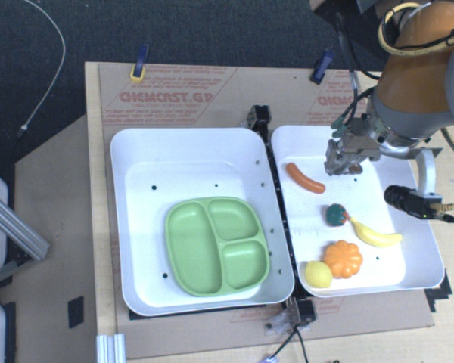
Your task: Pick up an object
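Gripper (pixel 343 162) poised low over the right bin (pixel 420 272), just to the right of the red sausage (pixel 306 178) and apart from it, roughly level with its upper end. State of the claw: cannot tell from this slanted angle, being a grey blur against the white floor. Red sausage lying flat and slantwise near the bin's inner wall. Below and a little right of the sausage, a teal ball (pixel 335 215). Further right of the sausage and lower, a yellow banana (pixel 375 235), one tip touching or nearly touching the ball. Well below the sausage, an orange pumpkin (pixel 343 258), with a yellow lemon (pixel 318 274) pressed against its left side. All five toys resting on the bin floor. Far to the lower left of the sausage, across the divide, a green divided plate (pixel 216 244) lying in the left bin (pixel 122 203). Up and to the right of the sausage, the grey arm (pixel 418 66) with its orange band.
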Available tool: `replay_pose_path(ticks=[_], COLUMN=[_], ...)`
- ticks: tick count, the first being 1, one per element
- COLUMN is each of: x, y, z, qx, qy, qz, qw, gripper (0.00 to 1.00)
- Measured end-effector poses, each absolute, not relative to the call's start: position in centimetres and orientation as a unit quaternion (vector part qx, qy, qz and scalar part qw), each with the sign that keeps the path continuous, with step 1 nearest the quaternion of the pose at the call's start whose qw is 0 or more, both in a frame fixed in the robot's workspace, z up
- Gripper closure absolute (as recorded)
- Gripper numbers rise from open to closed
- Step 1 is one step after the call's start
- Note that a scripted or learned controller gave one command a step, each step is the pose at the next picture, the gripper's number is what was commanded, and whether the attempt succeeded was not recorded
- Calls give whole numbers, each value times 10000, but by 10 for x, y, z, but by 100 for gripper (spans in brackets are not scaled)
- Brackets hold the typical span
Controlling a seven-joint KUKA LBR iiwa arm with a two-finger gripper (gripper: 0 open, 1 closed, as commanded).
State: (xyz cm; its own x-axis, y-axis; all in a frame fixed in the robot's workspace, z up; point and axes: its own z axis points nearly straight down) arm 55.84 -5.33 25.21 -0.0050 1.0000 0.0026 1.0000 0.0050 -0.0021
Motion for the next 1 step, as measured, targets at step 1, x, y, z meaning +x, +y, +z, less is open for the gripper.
replay_pose_path(ticks=[1], x=[537], y=[-13], z=[251], qx=[-7056], qy=[-7086], qz=[4], qw=[16], gripper=[100])
